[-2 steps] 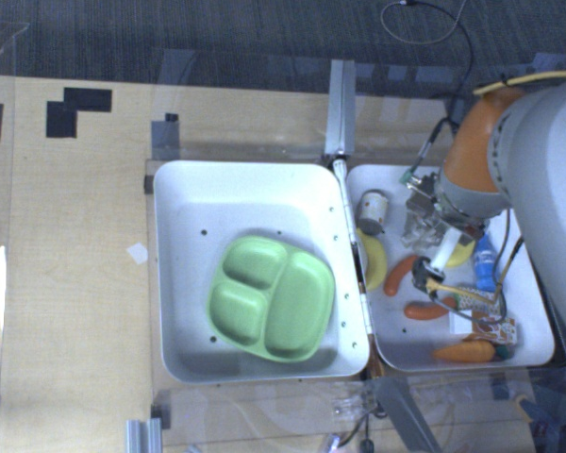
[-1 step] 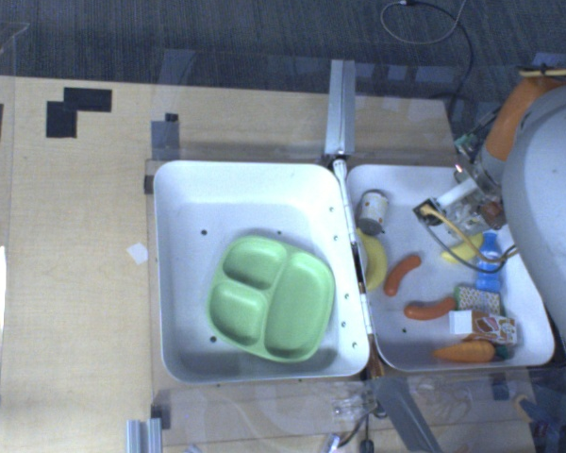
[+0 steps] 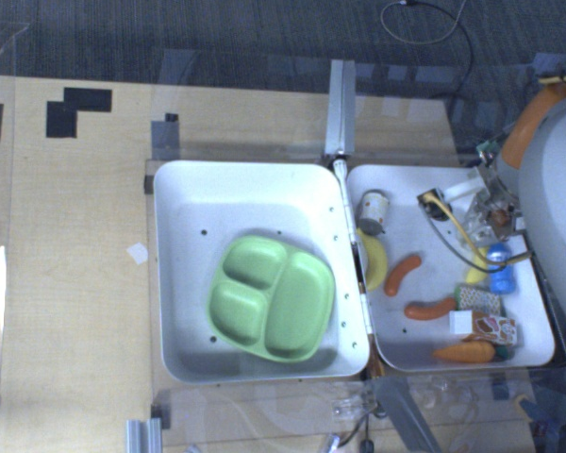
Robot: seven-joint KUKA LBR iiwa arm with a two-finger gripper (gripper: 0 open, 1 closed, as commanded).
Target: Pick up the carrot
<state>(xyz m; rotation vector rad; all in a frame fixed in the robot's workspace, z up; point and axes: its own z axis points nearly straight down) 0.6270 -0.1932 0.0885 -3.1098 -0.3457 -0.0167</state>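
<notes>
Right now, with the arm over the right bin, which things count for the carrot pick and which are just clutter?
For the job:
carrot, at the right bin's near edge
gripper, above the bin's far right part

Lying about:
green divided tray in the left bin
banana
two sausages
small tin can
blue cap

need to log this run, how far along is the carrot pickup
Done: nothing yet; the carrot lies on the floor of the right bin, near its front edge beside a small patterned box. In hand: the gripper hangs over the bin's far right corner. Left: reaching the carrot, gripping it, lifting it.
</notes>
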